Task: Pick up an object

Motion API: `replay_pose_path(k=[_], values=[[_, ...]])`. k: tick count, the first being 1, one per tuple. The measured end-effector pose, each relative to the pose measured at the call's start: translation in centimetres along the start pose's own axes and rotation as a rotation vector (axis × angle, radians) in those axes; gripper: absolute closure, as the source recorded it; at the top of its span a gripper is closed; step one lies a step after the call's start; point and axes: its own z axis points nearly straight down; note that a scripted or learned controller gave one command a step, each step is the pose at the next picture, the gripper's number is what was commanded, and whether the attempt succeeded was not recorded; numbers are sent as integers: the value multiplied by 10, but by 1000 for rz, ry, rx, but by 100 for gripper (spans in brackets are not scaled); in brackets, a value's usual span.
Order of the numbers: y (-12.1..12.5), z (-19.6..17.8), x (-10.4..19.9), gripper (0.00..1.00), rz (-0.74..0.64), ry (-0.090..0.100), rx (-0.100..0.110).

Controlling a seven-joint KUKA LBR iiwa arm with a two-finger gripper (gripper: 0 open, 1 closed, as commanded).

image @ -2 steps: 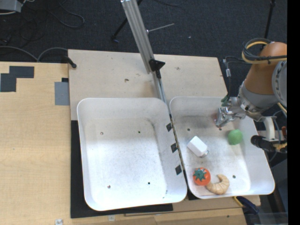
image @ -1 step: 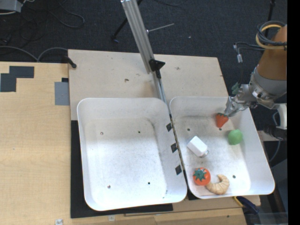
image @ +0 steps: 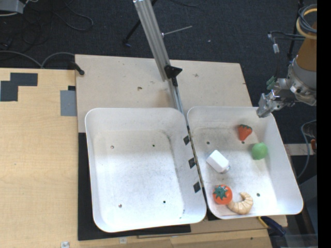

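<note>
Whether the jaws stand open or closed we cannot tell (they are small and blurred); the gripper (image: 265, 107) hangs over the far right corner of the right bin (image: 289, 190). Inside that bin we see a strawberry (image: 244, 132), a green ball (image: 259, 151) just beside it, a white block (image: 218, 161), a tomato (image: 222, 194) and a croissant (image: 241, 204) touching it.
</note>
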Motion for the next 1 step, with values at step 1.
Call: replay_pose_path(k=[1], values=[[-4, 1, 62, 100, -2, 4, 8]])
